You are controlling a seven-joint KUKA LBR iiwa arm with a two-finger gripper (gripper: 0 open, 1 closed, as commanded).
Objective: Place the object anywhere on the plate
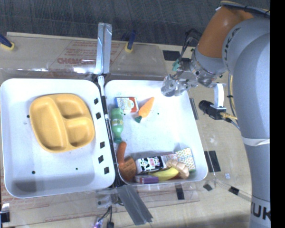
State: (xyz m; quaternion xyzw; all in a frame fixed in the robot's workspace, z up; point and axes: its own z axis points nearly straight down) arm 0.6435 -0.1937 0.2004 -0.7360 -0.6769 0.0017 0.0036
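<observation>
The plate (61, 121) looks like matt yellow plastic. Both bins (14, 141) are smooth, slightly glossy white plastic. The worktop (218, 146) looks like pale wood. The pincer (173, 87) is shiny metal.

My arm (249, 80) is thick and round, with smooth light grey covers. Above the wrist I have a wide orange band (217, 27). Black letters are printed on the grey cover near the bottom. Thin black cables run along my wrist, and a small black part sticks out there. My gripper (173, 87) is small, made of silver-grey metal.
</observation>
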